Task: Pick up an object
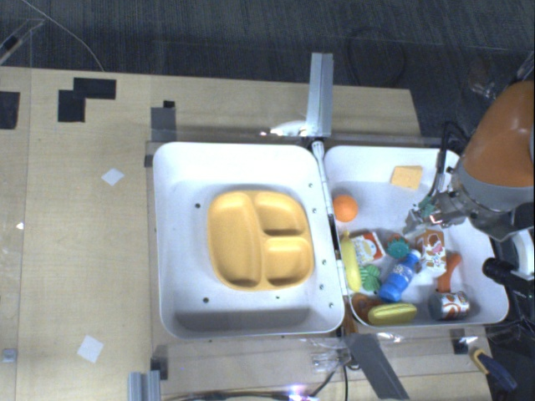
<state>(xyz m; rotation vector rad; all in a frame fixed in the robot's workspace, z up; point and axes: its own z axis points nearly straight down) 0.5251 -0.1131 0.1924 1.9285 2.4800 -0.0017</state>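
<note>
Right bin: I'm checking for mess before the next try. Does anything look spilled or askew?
Nothing spilled. The right bin holds a jumbled pile toward its near side, with the blue bottle lying tipped; the orange ball sits apart.

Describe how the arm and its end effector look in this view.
The arm is bulky and rounded, with a broad orange band over a grey lower ring. A thin black cable loops beside it. Below, the end effector is a small metallic grey assembly with dark parts and a speck of green, its details too small to make out.
</note>
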